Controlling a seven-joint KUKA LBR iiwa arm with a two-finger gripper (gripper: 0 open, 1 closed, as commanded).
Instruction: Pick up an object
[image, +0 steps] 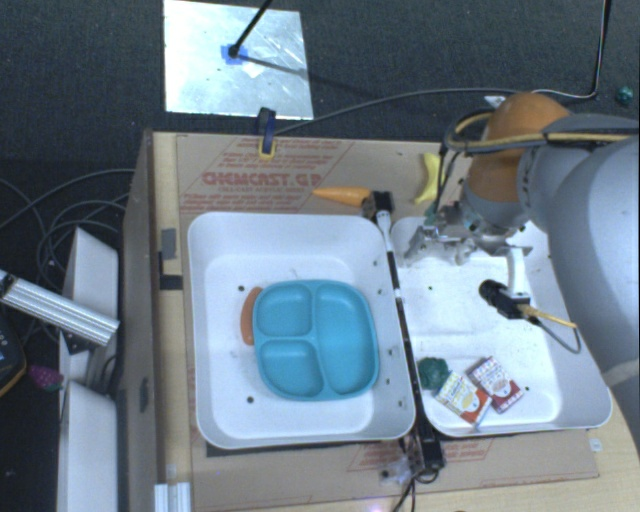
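Note:
My gripper (425, 243) hangs low over the far left corner of the right bin (455, 325), with nothing visibly in it. Near that bin's front edge lie a dark green lump (433, 372), a white and orange packet (461, 395) and a red and white packet (497, 383). They are well in front of the gripper. The left bin (215, 300) holds a blue divided plate (315, 337). An orange-brown sausage (247, 314) rests against the plate's left side.
An orange carrot (340, 196) lies on the cardboard behind the left bin. A yellow banana (431, 178) sits behind the right bin, close to the wrist. The grey arm covers the right bin's far right part.

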